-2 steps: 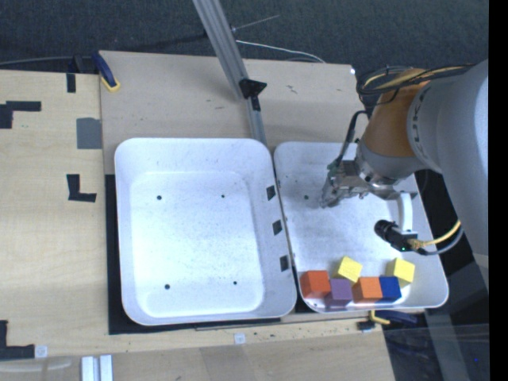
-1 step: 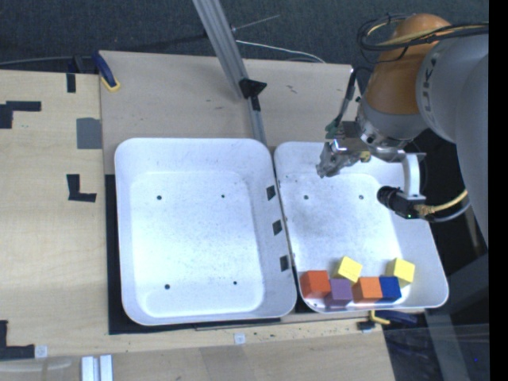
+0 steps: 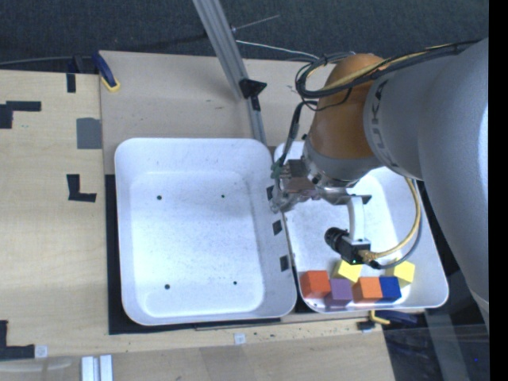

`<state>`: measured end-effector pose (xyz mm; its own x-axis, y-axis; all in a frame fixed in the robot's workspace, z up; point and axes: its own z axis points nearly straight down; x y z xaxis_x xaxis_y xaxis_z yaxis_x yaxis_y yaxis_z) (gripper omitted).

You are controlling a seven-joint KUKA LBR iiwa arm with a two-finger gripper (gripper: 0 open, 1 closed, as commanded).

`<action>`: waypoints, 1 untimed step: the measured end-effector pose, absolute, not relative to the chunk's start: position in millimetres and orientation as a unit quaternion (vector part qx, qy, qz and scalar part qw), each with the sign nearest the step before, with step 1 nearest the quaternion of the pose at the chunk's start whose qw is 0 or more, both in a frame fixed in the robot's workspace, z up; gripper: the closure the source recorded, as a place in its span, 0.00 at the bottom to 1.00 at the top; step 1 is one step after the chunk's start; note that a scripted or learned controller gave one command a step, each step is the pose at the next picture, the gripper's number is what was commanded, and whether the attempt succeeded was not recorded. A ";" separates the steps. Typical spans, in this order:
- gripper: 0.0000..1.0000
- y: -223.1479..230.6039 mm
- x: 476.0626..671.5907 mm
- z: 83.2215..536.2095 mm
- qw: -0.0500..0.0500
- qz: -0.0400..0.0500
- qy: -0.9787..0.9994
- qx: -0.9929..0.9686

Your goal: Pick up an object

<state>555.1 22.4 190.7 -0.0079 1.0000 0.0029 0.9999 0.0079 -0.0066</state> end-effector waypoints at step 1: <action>1.00 -52.0 581.6 274.6 -0.004 -0.002 -0.706 -0.709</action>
